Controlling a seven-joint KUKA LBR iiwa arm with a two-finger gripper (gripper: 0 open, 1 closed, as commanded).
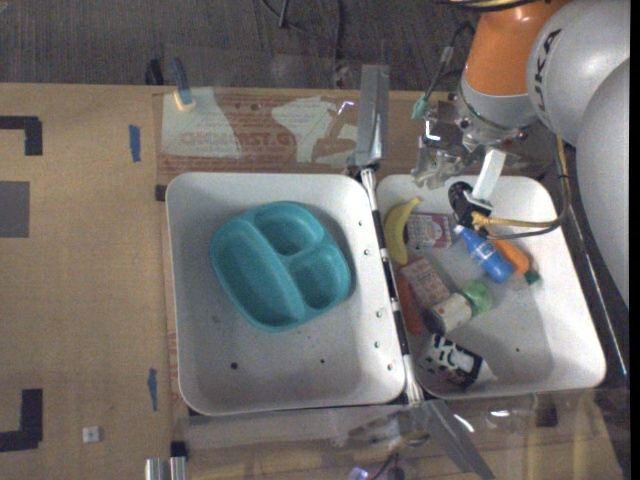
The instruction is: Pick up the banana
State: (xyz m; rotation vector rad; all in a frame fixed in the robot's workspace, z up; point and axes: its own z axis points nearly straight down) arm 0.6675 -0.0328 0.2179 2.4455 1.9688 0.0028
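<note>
The yellow banana (pixel 399 228) lies curved along the left wall of the right bin (pixel 570 298), near its back corner. My gripper (pixel 432 173) hangs over the back edge of that bin, just up and right of the banana's far tip, with a small gap between them. Nothing shows between its fingers. The grey arm with its orange band comes in from the upper right.
The right bin also holds a blue bottle (pixel 483 251), an orange piece (pixel 512 254), a pink-labelled packet (pixel 430 230), a brown box (pixel 428 280), a green-capped item (pixel 462 304) and a black-and-white object (pixel 452 358). A teal divided plate (pixel 281 264) sits in the left bin (pixel 200 358).
</note>
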